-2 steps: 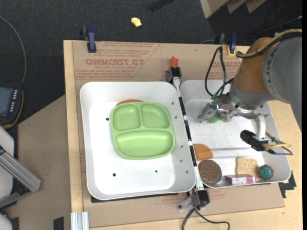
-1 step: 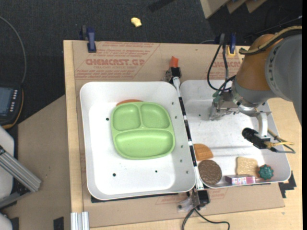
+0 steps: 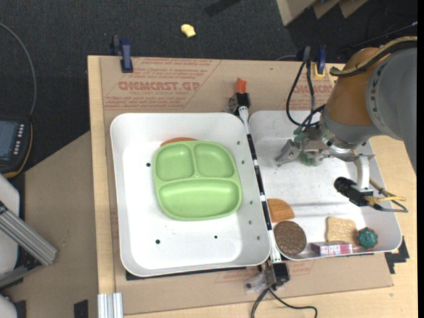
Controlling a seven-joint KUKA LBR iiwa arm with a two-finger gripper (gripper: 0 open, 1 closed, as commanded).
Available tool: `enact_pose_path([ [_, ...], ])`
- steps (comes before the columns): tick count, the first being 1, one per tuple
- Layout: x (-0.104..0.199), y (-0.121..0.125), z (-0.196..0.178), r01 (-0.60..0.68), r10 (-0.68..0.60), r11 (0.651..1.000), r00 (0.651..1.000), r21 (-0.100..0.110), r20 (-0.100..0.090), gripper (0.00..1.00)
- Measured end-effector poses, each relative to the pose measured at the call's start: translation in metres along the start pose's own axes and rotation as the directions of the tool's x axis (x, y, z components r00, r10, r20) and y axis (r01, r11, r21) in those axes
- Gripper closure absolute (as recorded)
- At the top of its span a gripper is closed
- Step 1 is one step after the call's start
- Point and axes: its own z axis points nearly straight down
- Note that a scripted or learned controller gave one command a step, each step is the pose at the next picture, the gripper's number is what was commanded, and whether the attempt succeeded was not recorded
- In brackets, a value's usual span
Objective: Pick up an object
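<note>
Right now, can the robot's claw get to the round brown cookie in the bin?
Probably yes. The claw hovers over the same right bin, and the round brown cookie lies uncovered near its front edge, with nothing stacked on top.

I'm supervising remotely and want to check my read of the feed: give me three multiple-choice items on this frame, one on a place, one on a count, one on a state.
1. Where does the green divided plate lie?
A. In the left bin
B. In the right bin
C. On the floor

2. How many compartments does that plate have?
A. Two
B. Three
C. Five

3. How does the round brown cookie lie relative to the gripper?
A. Between its fingers
B. Apart from it, at the right bin's near edge
C. Stacked on the plate

Answers: 1 A, the plate sits inside the left bin. 2 B, two small sections above one wide one. 3 B, the cookie rests in the right bin, well clear of the gripper.
</note>
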Motion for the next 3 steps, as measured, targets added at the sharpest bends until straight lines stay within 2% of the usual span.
enact_pose_path([
  [1,-0.059,0.058,0.01,-0.001,0.001,1.0,1.0,-0.006,0.004,0.0],
  [2,-0.055,0.057,-0.001,0.002,-0.002,1.0,1.0,-0.004,0.003,1.0],
  [3,0.067,0.066,-0.097,0.012,-0.013,1.0,1.0,-0.011,-0.002,1.0],
])
